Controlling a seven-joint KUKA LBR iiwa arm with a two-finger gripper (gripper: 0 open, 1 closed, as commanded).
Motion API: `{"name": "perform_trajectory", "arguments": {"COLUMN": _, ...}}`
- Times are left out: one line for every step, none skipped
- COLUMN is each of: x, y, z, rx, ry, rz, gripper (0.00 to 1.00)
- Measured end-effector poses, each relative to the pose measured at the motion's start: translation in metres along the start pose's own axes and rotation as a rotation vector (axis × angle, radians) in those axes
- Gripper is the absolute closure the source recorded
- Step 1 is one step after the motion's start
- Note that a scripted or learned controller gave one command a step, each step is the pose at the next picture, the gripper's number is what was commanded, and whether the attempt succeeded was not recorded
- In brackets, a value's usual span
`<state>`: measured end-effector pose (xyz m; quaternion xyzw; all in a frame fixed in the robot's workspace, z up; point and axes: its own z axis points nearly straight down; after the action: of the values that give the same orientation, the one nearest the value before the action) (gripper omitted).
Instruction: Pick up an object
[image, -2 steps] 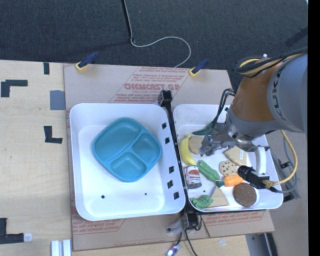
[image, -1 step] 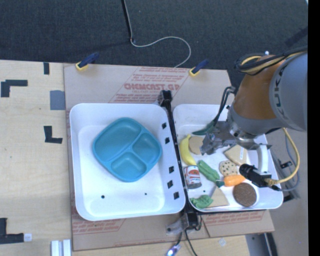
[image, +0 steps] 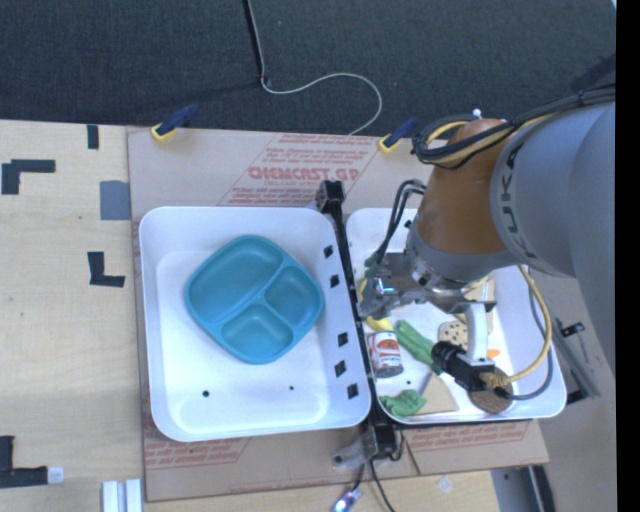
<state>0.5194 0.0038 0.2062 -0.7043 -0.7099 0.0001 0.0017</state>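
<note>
My gripper (image: 374, 290) hangs low over the left side of the right bin (image: 520, 408), close to the divider between the bins. Right below it lie a small yellow piece (image: 380, 323) and a small can with a red and white label (image: 386, 354). A green elongated object (image: 413, 338) lies beside the can, and a second green item (image: 404, 403) rests at the bin's front edge. The grey arm with its orange band (image: 460, 205) covers much of the right bin.
In the left bin (image: 170, 400), a blue divided plate (image: 254, 297) lies flat. A speckled round piece (image: 455, 329), a white and orange tube (image: 480, 330) and a brown disc (image: 490, 400) sit on the right bin's right side. Black clips line the divider (image: 342, 300).
</note>
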Motion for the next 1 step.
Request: {"name": "perform_trajectory", "arguments": {"x": -0.0025, "y": -0.0334, "z": -0.0916, "rx": -0.009, "ry": -0.001, "rz": 0.006, "gripper": 1.0}}
